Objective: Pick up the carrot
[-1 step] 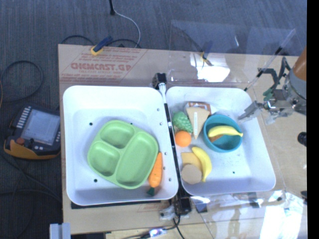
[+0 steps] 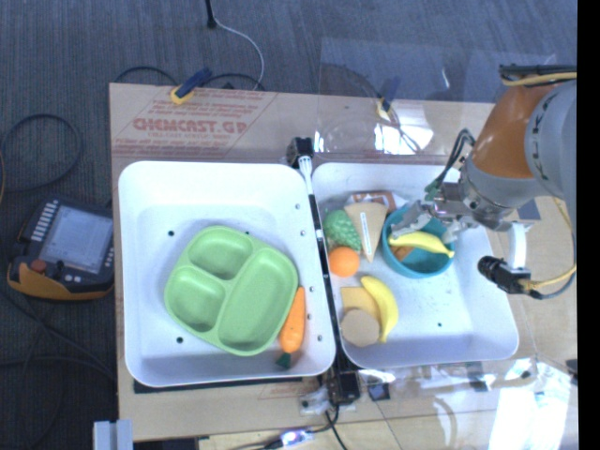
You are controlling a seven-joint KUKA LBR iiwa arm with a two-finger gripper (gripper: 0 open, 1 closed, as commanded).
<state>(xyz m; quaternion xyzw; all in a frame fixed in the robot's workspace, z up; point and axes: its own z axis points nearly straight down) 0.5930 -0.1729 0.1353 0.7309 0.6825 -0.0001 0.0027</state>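
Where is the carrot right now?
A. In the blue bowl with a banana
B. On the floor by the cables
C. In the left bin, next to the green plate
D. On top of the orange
C. The carrot lies in the left bin, along the right edge of the green plate, while the hand is over at the blue bowl in the right bin.
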